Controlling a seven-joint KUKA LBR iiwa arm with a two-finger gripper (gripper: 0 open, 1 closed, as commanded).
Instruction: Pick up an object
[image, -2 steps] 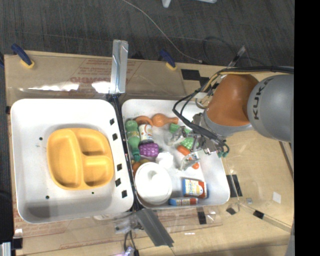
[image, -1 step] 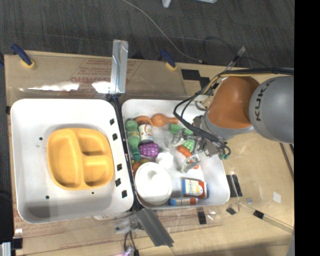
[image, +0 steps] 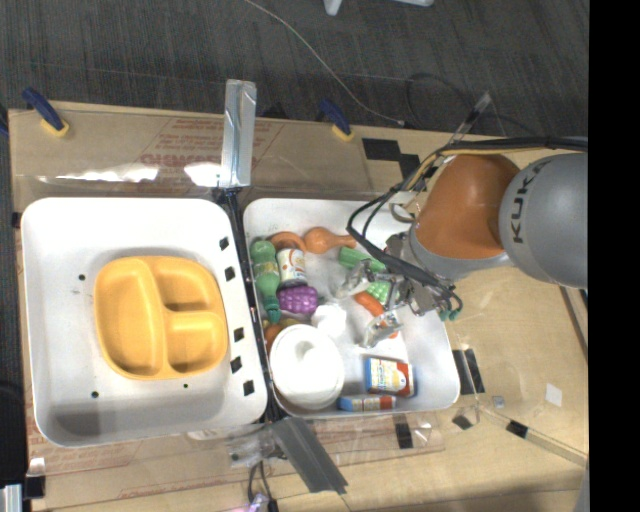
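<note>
So the bench (image: 520, 400) is a tan board with 2 shallow white bins on it, dark floor beyond. Nearest the camera in the right bin (image: 440, 370) there's a thin marker-looking thing (image: 365, 403) along the front wall, a small blue and orange carton (image: 387, 376) just behind it, and a white bowl (image: 307, 366) flipped over in the front left corner. Further in is the pile: purple grapes (image: 297, 297), a small can (image: 291, 265), a green piece (image: 266, 285) along the left wall, an orange gourd-shaped toy (image: 324, 239) near the back.

My claw (image: 385, 318) is down in that right bin, low over the middle of the clutter, with an orange bit (image: 372, 298) right beside it. Honestly can't tell how wide I'm open or whether I've got anything, it's all cables and toys in there.

The left bin (image: 50, 300) has a yellow divided tray (image: 160, 315) sitting in its middle.
</note>
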